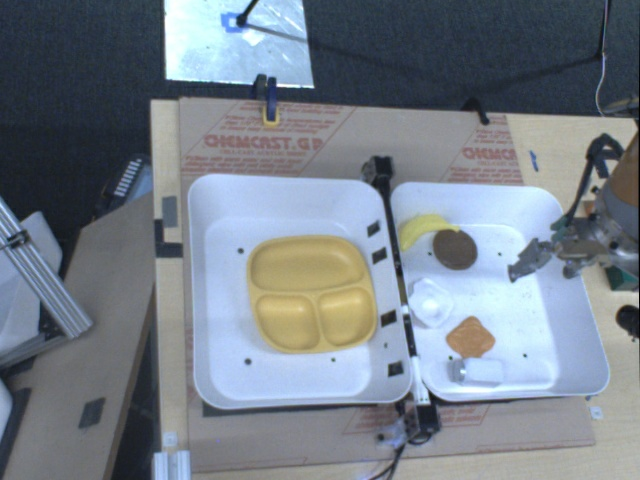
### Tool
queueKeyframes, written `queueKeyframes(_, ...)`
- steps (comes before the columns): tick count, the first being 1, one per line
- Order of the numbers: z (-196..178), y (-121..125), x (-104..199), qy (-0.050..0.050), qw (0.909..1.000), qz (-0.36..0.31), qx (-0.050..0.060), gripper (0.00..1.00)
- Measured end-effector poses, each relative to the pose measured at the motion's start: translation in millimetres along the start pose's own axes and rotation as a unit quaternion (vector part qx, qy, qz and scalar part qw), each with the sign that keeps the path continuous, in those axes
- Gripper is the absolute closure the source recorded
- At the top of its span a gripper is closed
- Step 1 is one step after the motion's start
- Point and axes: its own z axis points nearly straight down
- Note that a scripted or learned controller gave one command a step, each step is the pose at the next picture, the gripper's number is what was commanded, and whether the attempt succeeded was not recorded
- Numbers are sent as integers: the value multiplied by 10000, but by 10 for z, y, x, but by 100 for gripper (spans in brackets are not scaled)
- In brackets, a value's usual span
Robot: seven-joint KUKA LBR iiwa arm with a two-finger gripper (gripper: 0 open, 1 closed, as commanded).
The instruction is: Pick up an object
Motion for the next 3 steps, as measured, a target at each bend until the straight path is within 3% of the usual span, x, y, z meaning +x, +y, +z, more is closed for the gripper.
queueKeyframes(1, -60, 26, 5, -12, 10000, -17, -55, 0)
queueKeyframes(3, 998, 85, 47, -5, 10000, -9, -38, 0)
